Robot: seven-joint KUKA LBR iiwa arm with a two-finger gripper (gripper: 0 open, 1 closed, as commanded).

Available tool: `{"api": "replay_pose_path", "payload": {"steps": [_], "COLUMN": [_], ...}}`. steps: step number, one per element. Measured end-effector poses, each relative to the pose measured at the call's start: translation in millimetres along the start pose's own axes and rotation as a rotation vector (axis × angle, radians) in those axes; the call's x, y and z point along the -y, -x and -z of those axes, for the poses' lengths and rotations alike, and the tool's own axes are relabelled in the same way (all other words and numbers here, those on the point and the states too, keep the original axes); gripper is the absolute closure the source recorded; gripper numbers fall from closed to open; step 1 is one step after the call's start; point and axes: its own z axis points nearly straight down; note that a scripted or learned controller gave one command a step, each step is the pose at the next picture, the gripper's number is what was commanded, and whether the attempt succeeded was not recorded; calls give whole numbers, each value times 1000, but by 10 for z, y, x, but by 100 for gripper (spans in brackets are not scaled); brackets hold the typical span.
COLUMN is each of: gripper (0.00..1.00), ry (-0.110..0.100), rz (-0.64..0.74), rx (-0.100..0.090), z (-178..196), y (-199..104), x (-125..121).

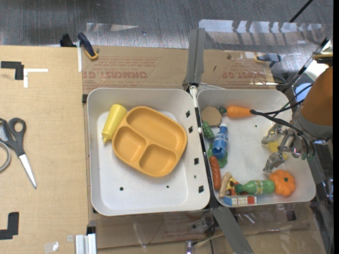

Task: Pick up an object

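White plastic bins sit side by side, the left bin [100, 194] given over to an orange divided tray [148, 140], the right bin [243, 142] crowded along its edges, so the gripper [276, 151], fingers spread and holding nothing, hangs just above the orange pumpkin [283, 183].

Arm: grey, orange band above the wrist, entering from the right edge of the camera view. Wrist angled down and leftward. Gripper [277, 151]: two metallic fingers [271, 137], spread apart, nothing visible between them.
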Motion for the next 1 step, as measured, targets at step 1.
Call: {"api": "replay_pose_path", "payload": {"steps": [1], "gripper": [100], "ry": [0], "rz": [0], "rx": [6], "z": [108], "y": [19], "x": [-7]}}
